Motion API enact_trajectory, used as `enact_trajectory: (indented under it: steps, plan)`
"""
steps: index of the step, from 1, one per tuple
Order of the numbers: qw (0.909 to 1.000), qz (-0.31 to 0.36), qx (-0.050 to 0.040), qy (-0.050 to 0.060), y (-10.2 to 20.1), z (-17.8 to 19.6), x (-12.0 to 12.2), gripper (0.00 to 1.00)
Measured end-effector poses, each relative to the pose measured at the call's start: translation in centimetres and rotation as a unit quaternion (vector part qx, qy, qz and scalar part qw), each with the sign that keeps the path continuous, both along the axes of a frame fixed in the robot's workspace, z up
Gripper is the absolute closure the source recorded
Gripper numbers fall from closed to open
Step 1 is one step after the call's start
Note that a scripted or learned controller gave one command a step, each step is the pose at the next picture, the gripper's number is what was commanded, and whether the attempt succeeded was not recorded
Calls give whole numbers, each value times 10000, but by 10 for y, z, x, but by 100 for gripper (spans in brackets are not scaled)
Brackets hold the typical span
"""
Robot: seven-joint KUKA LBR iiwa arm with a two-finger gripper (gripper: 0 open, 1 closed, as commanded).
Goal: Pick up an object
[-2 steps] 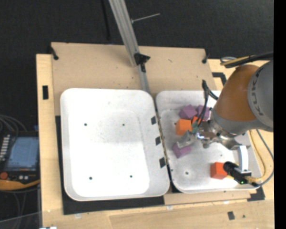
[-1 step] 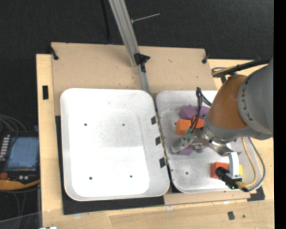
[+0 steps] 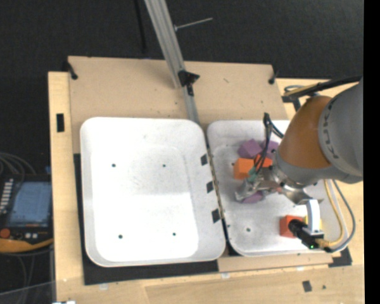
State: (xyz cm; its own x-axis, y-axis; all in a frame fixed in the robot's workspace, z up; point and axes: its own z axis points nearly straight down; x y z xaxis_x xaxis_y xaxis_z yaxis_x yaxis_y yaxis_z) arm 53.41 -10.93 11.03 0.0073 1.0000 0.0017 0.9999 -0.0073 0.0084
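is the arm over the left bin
No, the arm reaches over the right bin, its gripper down among the purple and orange objects there.

two white bins: the left bin (image 3: 142,189) speckled with faint grey and a few dark dots, the right bin (image 3: 253,236) white too. inside it, a purple object (image 3: 249,148), an orange block (image 3: 244,167), another orange-red piece (image 3: 289,225). grey arm (image 3: 345,132), orange band (image 3: 302,138). tan bench (image 3: 126,87), black floor.

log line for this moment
arm: over right bin | claw: down among purple and orange pieces | grip: unclear | left bin: untouched
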Motion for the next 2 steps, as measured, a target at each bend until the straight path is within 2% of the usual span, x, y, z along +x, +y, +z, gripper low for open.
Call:
enact_trajectory:
  steps: [2]
  plan:
    - [10000, 56, -13, 12, 7, 97, 7, 100]
